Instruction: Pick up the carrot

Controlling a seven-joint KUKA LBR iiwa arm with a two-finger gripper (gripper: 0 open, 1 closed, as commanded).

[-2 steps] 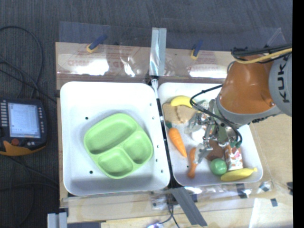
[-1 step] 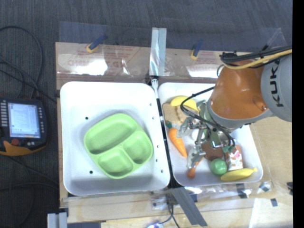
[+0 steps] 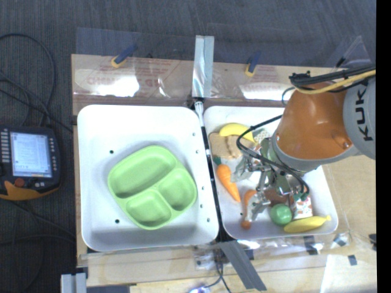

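Carrot (image 3: 228, 182), smooth orange taper with a green stub, lies at 9 o'clock in the right bin (image 3: 328, 191), near the divider wall, tip toward 5 o'clock. Gripper (image 3: 259, 201) (metal, wiry, cables around it) hangs just at 3 o'clock of the carrot over a second orange piece (image 3: 247, 207); cannot tell how its jaws stand. Two glossy yellow bananas: one (image 3: 232, 129) at 12 o'clock, one (image 3: 307, 223) at 5 o'clock. One round green fruit (image 3: 281, 214) beside the latter. Left bin (image 3: 98, 127), smooth white plastic, holds one lime-green three-compartment tray (image 3: 153, 186). Bench (image 3: 146, 75) looks like plywood under clear film; dark carpet floor (image 3: 36, 17), one pendant (image 3: 27, 161) at 9 o'clock.
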